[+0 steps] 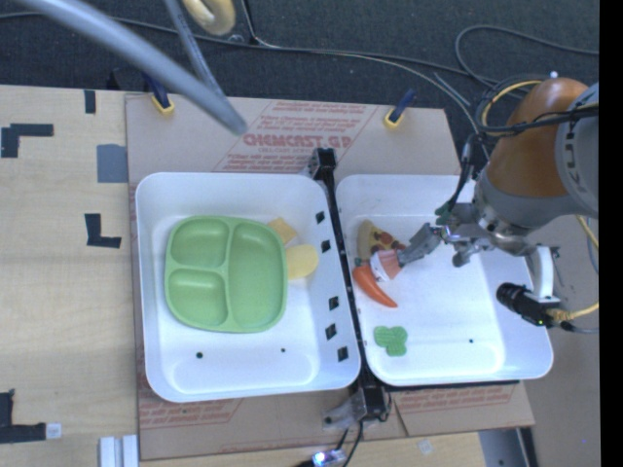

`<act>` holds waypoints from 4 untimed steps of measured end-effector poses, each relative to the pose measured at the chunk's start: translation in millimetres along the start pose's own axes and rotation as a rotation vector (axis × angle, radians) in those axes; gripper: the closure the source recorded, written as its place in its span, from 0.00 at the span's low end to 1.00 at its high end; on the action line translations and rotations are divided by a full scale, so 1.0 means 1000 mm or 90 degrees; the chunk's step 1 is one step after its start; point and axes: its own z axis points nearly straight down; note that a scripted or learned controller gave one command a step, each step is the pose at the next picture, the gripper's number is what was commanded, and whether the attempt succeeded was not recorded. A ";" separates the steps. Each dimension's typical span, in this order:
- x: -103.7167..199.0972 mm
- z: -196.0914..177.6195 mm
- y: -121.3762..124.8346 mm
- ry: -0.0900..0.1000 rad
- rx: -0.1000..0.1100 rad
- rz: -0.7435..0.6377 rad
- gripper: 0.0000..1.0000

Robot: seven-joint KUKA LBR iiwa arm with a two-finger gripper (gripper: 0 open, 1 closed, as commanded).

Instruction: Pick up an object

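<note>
Two white bins side by side on the table [58,261]. Left bin [234,363]: green divided plate [226,272], yellow pieces [297,251] at its right edge. Right bin [458,343]: orange carrot-like toy [374,287], green piece [390,340], small cluster of items [378,241] near the divider. Gripper [401,255] reaching in low from the right, tip touching or just above the cluster, probably lined up for a grab there. Open or closed: cannot tell. Nothing visibly held.

You have two white bins [156,358] [516,358], one green divided plate [226,273], two yellow pieces [302,260] [282,230], one orange carrot-like toy [375,287], one green leafy toy [390,339].
</note>
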 end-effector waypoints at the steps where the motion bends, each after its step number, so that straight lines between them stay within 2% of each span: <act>1: 0.000 -0.006 0.003 -0.001 -0.008 -0.002 0.00; 2: 0.010 0.044 -0.001 -0.001 -0.005 -0.002 0.00; 3: 0.009 0.094 0.000 -0.003 -0.010 0.000 0.00; 4: 0.011 0.085 -0.001 -0.002 -0.007 -0.002 1.00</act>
